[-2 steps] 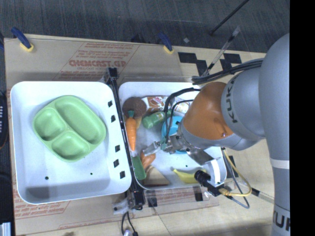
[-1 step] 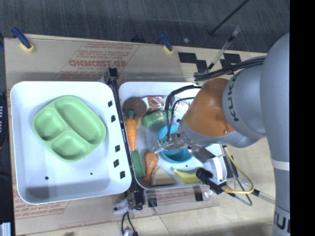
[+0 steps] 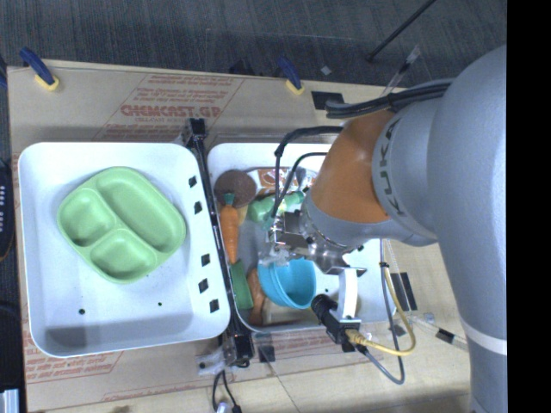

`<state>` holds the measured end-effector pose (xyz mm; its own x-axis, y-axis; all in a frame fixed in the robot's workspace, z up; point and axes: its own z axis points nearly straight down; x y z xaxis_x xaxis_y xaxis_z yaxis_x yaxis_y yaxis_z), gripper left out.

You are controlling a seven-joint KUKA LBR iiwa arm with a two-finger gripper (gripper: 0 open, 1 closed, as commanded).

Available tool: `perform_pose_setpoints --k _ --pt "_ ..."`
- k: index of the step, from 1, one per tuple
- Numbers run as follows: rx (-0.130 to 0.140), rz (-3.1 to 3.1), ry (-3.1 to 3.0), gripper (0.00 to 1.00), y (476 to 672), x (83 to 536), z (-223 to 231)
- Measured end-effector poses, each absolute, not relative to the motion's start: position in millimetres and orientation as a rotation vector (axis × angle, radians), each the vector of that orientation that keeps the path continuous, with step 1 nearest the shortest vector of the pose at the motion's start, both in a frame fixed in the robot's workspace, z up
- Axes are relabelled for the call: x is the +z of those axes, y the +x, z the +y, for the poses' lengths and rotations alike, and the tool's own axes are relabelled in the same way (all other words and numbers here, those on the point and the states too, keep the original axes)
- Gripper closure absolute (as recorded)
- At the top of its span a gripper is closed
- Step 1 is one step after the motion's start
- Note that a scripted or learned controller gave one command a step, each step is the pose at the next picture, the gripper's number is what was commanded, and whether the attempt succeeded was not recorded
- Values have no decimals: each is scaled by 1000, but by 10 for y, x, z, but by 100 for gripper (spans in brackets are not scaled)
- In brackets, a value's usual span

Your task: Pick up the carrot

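Lying along the right bin's [image 3: 225, 157] left wall, the carrot [image 3: 230, 231] sits left of the arm's wrist. Left bin [image 3: 52, 317] holds a green divided plate [image 3: 121, 222]; a blue cup [image 3: 291, 283] lies nearby.

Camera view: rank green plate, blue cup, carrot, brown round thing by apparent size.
1. Green plate, by far the largest.
2. Blue cup, though the arm covers part of it.
3. Carrot and brown round thing look about alike: one long and thin, one round. No clear ranking.
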<state>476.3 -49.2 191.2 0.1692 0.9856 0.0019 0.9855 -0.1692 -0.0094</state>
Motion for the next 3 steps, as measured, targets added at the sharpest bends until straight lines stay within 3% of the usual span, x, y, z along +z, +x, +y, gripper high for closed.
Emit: perform_pose_setpoints --k 1,2,3 --pt "10 -2017 -2398 0 4760 1907 -504" --pt "7 -1918 -2480 0 4760 904 -931" --pt "1 -1940 -2476 100 4801 1033 -939"
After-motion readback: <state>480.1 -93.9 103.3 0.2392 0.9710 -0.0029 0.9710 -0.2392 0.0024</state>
